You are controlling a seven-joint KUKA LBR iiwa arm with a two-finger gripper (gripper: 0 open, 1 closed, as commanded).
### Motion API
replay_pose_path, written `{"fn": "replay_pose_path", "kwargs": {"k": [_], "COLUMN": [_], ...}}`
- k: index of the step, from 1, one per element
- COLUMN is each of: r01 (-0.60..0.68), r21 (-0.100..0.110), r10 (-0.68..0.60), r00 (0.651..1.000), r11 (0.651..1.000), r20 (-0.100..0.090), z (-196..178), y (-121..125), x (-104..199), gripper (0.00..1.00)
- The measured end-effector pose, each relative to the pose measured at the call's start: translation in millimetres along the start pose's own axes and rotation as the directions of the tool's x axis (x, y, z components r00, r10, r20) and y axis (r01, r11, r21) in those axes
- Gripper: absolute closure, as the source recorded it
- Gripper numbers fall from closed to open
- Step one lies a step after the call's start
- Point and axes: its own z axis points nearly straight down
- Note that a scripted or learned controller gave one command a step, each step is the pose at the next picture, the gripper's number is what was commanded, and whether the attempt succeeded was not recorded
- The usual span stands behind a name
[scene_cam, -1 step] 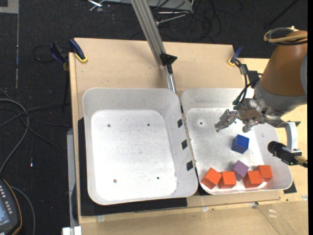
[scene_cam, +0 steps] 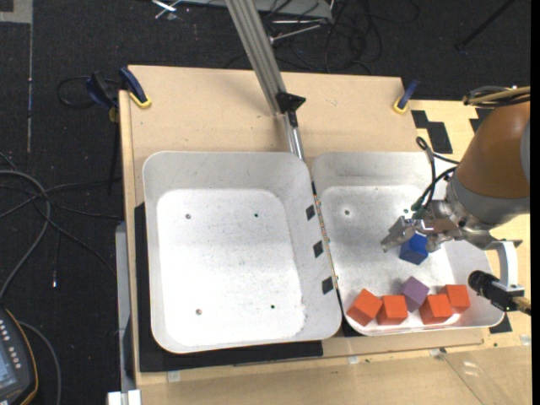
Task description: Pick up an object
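Fingers of the gripper (scene_cam: 412, 237) sit on either side of the blue cube (scene_cam: 413, 249), narrowed around its top as far as you can judge. You see the cube in the right bin (scene_cam: 354, 175), directly under the fingertips, just above the row of 4 orange cubes (scene_cam: 393, 309) and 1 purple cube (scene_cam: 415, 290).

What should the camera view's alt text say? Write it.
The grey arm's two-finger gripper sits at a small blue cube in the right white bin; four orange blocks and a purple one line its near edge.
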Motion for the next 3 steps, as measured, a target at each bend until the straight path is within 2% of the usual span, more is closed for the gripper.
{"fn": "replay_pose_path", "kwargs": {"k": [1,2,3], "r01": [0.001,0.004,0.008], "r21": [-0.002,-0.008,-0.024], "r10": [-0.001,-0.004,-0.007], "r00": [1.0,1.0,1.0], "r11": [1.0,1.0,1.0], "r20": [-0.001,0.0,0.006], "z": [53,40,72], "y": [9,11,-4], "x": [-54,-52,34], "gripper": [0.0,1.0,1.0]}}
